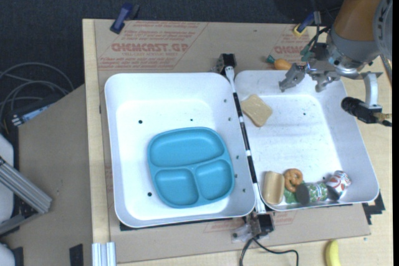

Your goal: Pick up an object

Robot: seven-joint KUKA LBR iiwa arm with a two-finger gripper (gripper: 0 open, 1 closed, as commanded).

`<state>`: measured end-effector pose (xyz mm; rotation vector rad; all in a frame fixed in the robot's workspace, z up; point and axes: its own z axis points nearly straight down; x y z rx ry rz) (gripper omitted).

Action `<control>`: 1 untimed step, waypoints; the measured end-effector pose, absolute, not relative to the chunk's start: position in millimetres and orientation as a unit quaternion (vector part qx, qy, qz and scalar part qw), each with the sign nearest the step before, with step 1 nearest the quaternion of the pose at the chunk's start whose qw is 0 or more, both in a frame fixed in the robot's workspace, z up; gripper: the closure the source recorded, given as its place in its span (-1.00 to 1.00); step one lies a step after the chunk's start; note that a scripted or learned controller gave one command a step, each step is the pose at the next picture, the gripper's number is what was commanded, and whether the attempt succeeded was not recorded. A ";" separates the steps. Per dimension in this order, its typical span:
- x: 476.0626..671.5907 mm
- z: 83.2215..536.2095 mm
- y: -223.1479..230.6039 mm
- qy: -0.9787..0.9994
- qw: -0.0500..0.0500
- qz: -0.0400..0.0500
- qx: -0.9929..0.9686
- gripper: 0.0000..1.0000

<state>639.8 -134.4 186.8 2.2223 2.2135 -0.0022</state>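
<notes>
My gripper (306,80) hangs over the far edge of the right bin (349,152), its two fingers spread apart with nothing between them. A tan, bread-like piece (256,110) lies at the bin's left wall, below and left of the gripper. Along the near edge sit a beige cup-like item (272,187), a brown pretzel-like item (293,177), a green and dark object (308,194) and a small red and white object (339,181). The left bin (124,103) holds a blue divided tray (190,165).
A small orange object (282,63) lies on the board behind the right bin, near the gripper. A black clamp (227,62) sits where the bins meet at the back. A blue clip (123,17) is at the board's far left corner, a yellow item (333,253) at the front right.
</notes>
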 end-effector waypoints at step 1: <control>656.1 102.0 -103.8 0.707 -0.002 -0.001 0.707 -1.00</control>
